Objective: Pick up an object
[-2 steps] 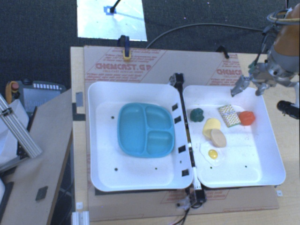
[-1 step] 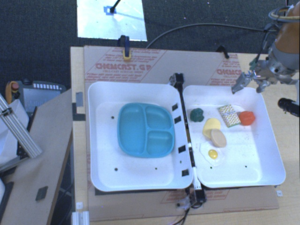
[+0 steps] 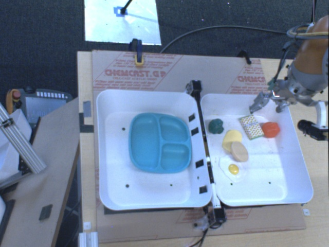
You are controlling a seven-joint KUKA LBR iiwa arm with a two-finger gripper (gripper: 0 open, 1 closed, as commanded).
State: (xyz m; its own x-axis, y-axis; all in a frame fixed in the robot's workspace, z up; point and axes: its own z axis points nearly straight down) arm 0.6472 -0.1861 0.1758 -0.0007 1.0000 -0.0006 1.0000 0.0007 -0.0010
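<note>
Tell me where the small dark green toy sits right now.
The small dark green toy lies in the right white bin, near its left wall, just left of the yellow block.

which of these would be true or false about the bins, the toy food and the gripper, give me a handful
1. The blue divided plate lies in the left bin. True.
2. The fried egg sits on the blue plate. False: it lies in the right bin, near its front.
3. The gripper holds the red-orange piece. False: nothing is between its fingers; it hangs over the right bin's far side, above the food.
4. The green piece is the food item nearest the divider between the bins. True.
5. The patterned yellow square lies beside the red-orange piece. True.
</note>
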